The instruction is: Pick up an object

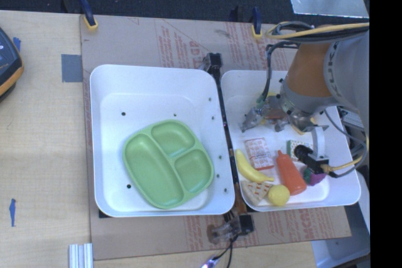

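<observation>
Arm (320, 72) hides much of right bin (235, 88); gripper (267, 116) tip indistinct.

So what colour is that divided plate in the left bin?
Light green plate, seen in the camera view.

plate (167, 163) in left bin (107, 81) | banana (250, 168), carrot (290, 174) in right bin (235, 88)

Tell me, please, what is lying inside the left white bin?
The left bin holds a green divided plate with three compartments, nothing visible on it. Whatever lies beneath the plate is covered.
</observation>
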You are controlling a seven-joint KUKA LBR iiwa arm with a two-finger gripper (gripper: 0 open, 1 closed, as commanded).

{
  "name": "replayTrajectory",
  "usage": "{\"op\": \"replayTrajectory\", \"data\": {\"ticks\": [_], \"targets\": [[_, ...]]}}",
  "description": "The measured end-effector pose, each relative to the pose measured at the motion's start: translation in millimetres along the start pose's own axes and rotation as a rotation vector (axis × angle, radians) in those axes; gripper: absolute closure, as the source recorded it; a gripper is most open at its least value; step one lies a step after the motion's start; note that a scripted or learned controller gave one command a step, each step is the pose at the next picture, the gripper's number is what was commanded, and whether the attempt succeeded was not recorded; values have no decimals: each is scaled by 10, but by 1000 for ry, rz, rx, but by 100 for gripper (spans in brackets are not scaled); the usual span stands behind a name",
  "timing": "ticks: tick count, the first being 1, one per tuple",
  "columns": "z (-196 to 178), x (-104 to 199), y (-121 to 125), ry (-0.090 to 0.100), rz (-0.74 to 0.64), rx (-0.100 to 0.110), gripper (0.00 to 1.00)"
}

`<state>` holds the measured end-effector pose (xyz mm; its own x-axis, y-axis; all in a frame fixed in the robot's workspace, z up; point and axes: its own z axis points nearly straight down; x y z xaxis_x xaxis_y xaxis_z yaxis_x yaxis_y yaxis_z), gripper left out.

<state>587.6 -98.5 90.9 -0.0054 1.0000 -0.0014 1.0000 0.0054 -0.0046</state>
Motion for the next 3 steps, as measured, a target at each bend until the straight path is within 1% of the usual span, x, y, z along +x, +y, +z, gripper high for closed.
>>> {"op": "replayTrajectory", "data": {"ticks": [1, 2, 3], "targets": [[-16, -240, 535, 1, 0, -2, 0], [-15, -31, 685, 2, 1, 0, 0], [-17, -39, 686, 2, 1, -1, 0]]}}
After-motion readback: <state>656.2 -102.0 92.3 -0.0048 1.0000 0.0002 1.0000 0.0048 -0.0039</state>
